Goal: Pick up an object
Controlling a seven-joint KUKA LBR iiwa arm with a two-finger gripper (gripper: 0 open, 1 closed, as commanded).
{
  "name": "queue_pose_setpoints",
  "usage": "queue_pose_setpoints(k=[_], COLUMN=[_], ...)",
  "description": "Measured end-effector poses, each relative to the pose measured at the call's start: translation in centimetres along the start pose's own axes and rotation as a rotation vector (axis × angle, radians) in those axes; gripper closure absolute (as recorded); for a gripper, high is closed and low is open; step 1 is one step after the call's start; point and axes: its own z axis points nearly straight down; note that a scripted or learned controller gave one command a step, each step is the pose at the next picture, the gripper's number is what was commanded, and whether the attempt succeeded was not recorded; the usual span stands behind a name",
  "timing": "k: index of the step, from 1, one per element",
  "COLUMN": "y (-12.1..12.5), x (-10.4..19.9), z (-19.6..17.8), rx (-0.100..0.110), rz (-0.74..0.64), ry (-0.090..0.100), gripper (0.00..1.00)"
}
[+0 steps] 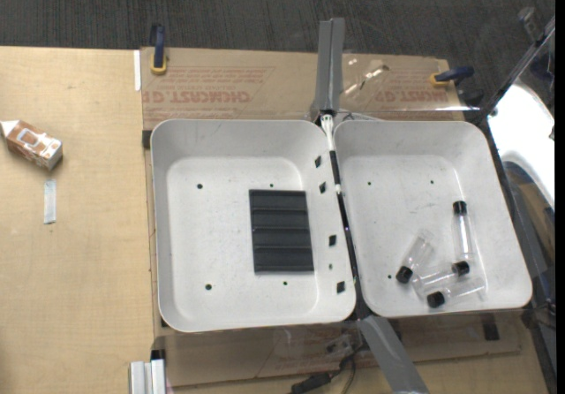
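While the black ridged block (282,231) is lying flat in my left bin (177,233), three clear tubes (441,264) are clustering in the right bin (388,154); my claw's state I cannot tell.

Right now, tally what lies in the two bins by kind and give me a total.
Black ribbed block, in the left bin: 1
Clear tubes with black caps, in the right bin: 3, at
Total: 4
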Motion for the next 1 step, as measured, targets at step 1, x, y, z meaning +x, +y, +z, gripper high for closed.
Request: queue_pose_setpoints(k=[1], y=[0.0], x=[0.0], z=[0.01], rx=[0.0], rz=[0.0], ry=[0.0], gripper=[0.0])
